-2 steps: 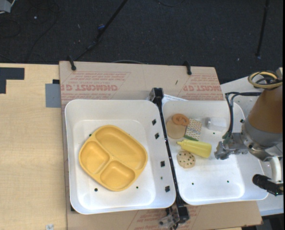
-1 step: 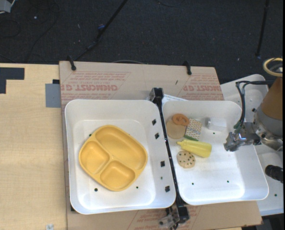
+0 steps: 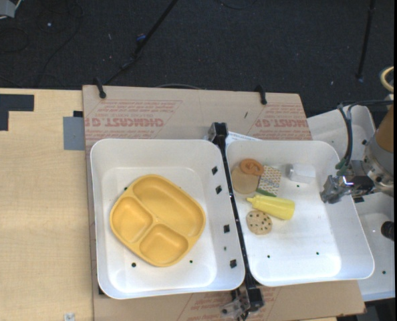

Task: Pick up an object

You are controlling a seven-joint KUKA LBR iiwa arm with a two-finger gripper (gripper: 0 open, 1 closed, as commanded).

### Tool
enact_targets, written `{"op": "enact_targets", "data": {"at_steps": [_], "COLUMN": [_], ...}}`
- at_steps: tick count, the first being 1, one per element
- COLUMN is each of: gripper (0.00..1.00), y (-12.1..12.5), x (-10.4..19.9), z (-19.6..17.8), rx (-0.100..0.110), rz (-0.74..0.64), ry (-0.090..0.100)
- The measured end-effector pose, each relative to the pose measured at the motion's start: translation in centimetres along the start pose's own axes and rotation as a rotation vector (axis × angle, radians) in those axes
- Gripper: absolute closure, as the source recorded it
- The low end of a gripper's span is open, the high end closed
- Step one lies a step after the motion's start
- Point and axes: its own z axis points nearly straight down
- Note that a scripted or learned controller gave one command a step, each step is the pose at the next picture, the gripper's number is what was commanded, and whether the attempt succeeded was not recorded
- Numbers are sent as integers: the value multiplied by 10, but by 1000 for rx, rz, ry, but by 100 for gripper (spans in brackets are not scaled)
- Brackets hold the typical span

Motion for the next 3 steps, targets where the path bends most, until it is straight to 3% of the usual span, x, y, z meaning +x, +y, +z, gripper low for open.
{"op": "enact_targets", "data": {"at_steps": [3], "gripper": [100], "y": [22], "x": [160], "z": [24], "rx": [7], "rz": [-3], "ry": [4]}}
